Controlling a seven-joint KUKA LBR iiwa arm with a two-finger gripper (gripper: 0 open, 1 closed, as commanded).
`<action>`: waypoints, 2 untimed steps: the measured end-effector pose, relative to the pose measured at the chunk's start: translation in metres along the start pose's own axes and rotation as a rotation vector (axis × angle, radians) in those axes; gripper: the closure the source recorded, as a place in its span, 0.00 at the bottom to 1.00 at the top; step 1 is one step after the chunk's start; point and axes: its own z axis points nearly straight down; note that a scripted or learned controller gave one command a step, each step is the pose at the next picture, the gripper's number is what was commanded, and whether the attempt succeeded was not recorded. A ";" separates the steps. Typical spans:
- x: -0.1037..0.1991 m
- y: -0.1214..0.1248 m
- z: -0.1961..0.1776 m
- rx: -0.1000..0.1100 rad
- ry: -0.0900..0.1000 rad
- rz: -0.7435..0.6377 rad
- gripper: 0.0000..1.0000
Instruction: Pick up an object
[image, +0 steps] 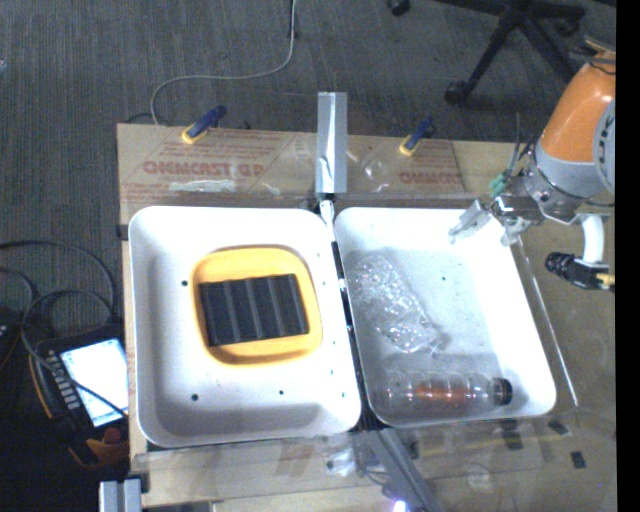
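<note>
Clear plastic bottle with dark cap, lying along right white bin's near wall: light, slick, crushable — grip mid-barrel; pincer over far rim, spread, empty.

Tool low, arm at right

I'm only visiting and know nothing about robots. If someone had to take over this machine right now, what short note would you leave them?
Pincer: at the far right corner of the right white bin, above the rim, with nothing seen between its fingers.
Things: a clear plastic bottle with brownish contents and a dark cap lies on its side along the right bin's near wall; a crumpled clear plastic wrapper lies in the middle of that bin. The left white bin holds a flat yellow-framed block with a dark ribbed centre.
Done: nothing lifted yet.
Left: pick up one object.
</note>
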 end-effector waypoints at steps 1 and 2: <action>0.038 -0.109 0.029 0.001 0.000 -0.028 0.00; 0.094 -0.097 0.096 -0.015 -0.005 -0.016 0.00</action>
